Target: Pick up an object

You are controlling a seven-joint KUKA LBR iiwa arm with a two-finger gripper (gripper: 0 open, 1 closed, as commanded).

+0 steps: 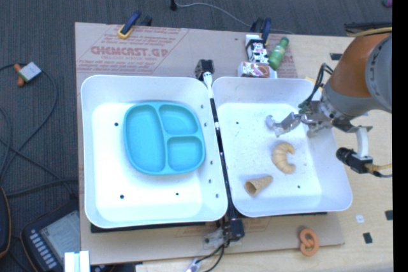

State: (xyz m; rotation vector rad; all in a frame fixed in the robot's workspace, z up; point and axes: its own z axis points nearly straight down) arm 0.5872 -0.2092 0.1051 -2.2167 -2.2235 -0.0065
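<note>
grey carpet surrounds a cardboard-topped bench (127, 51) bearing two white bins. we see the left bin (102, 92) holding a blue divided plate (164, 138), and the right bin (331, 194) holding a croissant (284, 157) near its middle and a cone (258, 185) just below-left of it. our gripper (277, 125) hovers above the croissant; we cannot tell whether it is released or clenched, and nothing sits in it. to do this well, we judge we should centre over the croissant's thick middle and descend straight.

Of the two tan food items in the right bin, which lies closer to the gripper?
The croissant, curved, lying just below the gripper. The ice cream cone lies farther off, toward the bin's near edge.
</note>
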